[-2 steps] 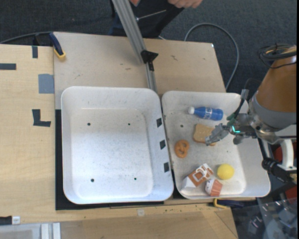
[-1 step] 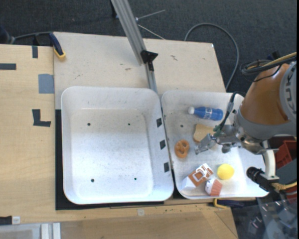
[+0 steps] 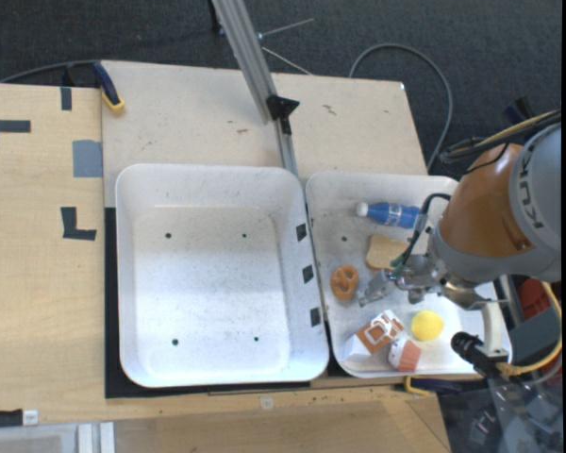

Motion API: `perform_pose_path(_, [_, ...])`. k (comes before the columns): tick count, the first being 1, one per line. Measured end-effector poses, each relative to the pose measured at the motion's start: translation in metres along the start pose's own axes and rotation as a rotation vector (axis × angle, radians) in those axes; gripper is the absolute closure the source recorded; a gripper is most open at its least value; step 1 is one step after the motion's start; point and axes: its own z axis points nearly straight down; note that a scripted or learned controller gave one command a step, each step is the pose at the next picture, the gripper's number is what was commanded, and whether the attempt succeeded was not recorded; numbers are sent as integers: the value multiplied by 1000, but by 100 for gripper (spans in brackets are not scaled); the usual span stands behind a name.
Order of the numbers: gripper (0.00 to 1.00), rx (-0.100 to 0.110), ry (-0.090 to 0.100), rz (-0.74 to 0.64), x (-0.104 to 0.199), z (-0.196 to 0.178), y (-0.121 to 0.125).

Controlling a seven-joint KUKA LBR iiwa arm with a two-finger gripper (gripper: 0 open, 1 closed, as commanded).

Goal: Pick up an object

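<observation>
While low in the right bin (image 3: 323, 217), pincer (image 3: 389, 286) amid clutter — pretzel (image 3: 344, 281), tan block (image 3: 387, 250), bottle (image 3: 392, 215), yellow ball (image 3: 427, 325) and box (image 3: 379, 333) all near; grip state impossible to tell. Risks: glancing off the pretzel, or closing on nothing.

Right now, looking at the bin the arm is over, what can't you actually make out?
- End effector: too small and blurred in the camera view to tell its state or whether it touches anything.
- Tan block: its right part is covered by the wrist.
- Blue bottle: label unreadable, too small.
- Right bin: its right wall lies under the arm.
</observation>
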Motion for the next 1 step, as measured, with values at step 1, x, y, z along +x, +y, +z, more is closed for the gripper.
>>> perform_pose_path(1, [0,-6,-2,0,0,46,0])
